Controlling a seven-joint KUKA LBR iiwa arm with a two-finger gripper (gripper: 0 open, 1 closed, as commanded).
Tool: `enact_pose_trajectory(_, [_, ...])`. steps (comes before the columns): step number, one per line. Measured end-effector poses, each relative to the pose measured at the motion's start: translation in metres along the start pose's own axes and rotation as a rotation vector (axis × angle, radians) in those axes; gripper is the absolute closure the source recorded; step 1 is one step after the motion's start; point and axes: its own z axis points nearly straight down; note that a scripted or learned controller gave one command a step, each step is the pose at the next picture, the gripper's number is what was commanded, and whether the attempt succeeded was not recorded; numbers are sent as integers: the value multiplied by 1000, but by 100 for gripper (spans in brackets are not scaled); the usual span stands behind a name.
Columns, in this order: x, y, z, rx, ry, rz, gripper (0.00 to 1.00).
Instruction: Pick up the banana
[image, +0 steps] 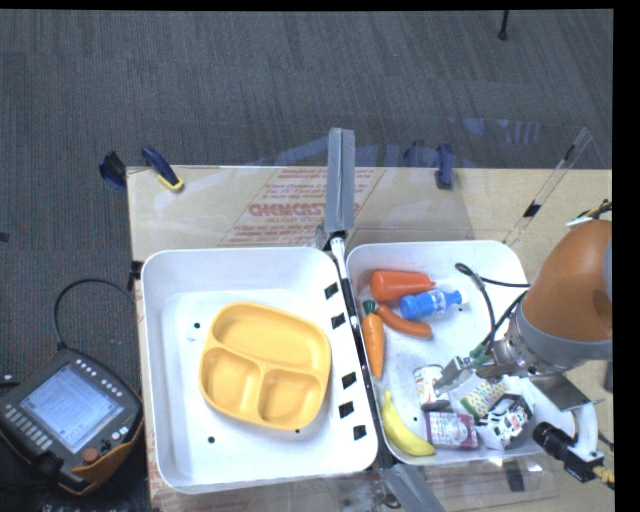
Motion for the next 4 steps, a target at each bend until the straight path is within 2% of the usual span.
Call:
enact_pose_trajectory(1, [38, 70, 63, 2, 0, 92, 0])
enact_pose_trajectory(2, [-15, 168, 10, -2, -1, 161, 0])
enact_pose_trajectory(3, [23, 127, 60, -2, -6, 6, 0])
enact_pose_trajectory(4, [25, 119, 59, -6, -11, -40, 0])
